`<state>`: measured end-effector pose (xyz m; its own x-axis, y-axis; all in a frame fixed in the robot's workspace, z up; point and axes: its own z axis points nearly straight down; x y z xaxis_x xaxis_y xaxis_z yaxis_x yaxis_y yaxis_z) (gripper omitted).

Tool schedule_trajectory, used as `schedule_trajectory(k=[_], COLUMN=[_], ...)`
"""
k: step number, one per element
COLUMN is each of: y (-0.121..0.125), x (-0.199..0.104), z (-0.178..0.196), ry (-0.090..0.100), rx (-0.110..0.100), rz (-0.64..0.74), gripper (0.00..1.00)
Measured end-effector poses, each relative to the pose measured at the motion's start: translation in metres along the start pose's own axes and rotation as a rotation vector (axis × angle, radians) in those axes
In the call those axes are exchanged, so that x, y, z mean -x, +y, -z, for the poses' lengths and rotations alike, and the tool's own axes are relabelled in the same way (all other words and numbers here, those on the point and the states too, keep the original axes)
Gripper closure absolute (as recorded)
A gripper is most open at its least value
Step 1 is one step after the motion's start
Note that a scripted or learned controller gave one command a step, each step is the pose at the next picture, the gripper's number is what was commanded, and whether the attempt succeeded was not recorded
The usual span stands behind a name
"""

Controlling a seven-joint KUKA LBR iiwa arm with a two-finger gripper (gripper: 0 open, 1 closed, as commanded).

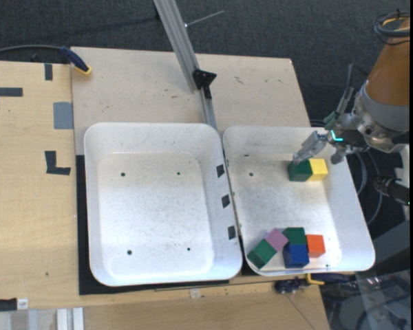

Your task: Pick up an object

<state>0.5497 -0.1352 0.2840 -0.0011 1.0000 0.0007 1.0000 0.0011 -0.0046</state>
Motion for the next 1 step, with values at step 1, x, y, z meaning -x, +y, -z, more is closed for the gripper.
schedule_trajectory(k=[1], y=[0.0005], x=[0.0000], z=[0.0019], ry=[-0.001], rx=[0.003], rz=[0.001], gripper=[0.00])
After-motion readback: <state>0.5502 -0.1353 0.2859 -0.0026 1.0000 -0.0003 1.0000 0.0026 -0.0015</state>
